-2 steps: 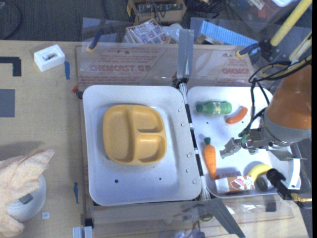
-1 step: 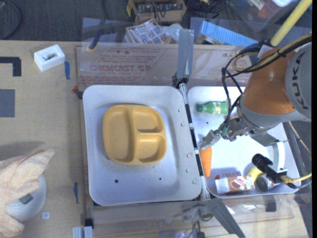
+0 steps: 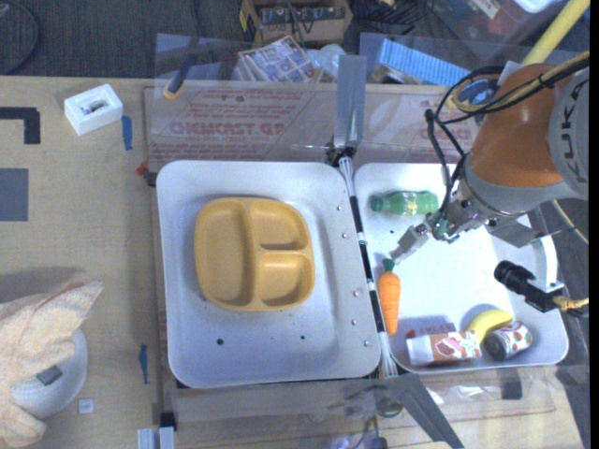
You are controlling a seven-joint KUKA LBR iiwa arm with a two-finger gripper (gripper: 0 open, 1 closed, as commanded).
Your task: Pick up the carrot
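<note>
Orange against white plastic, the carrot (image 3: 388,299) is lying in the right bin (image 3: 552,344), pressed close along that bin's left wall with its green top pointing away from the camera and its tip pointing toward it. The arm (image 3: 524,148) is reaching in from the right, and its jaws (image 3: 409,242) are hanging above the bin floor just beyond the carrot's leafy end, not touching it; they are appearing close together with nothing between them, though the slanted view is making the gap hard to judge. A green bottle (image 3: 404,202) is lying near the far wall, while a small carton (image 3: 445,346), a banana (image 3: 489,320) and a can (image 3: 510,340) are crowding the near corner. A yellow divided plate (image 3: 253,253) is sitting in the left bin (image 3: 178,279).

Judging from this, the approach is barely under way. Doing it well is likely meaning shifting toward the carrot's thick middle, opening wide, and turning the wrist so the jaws are straddling it across its width. The wall beside it is leaving little room for one finger, so a slightly inward, careful descent is looking wise.
</note>
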